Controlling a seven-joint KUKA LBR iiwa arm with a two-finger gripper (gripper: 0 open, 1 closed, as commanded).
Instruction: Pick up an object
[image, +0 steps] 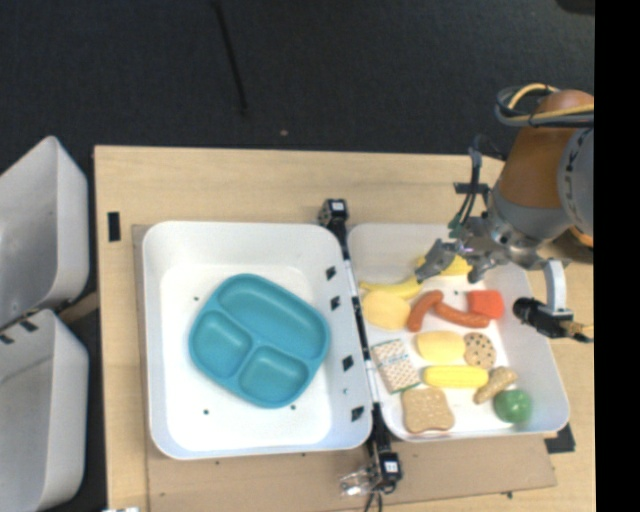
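Note:
My gripper (456, 264) hangs over the back of the right bin (540, 415), open, its two dark fingers spread apart. A bit of yellow shows between and below them, the far end of a yellow banana-like piece (388, 301). Just in front lie a red sausage (447, 310) and an orange-red block (486, 303). Nearer the front are a yellow cheese piece (440, 347), a cookie (479, 350), a yellow corn cob (455, 377), a patterned cracker (396, 365), a slice of toast (428, 409) and a green fruit (513, 405).
The left bin (170, 420) holds a blue divided plate (258, 338). The grey arm with its orange band (535, 170) comes in from the right over the bin's back corner. A black part (540, 317) sticks out by the right wall.

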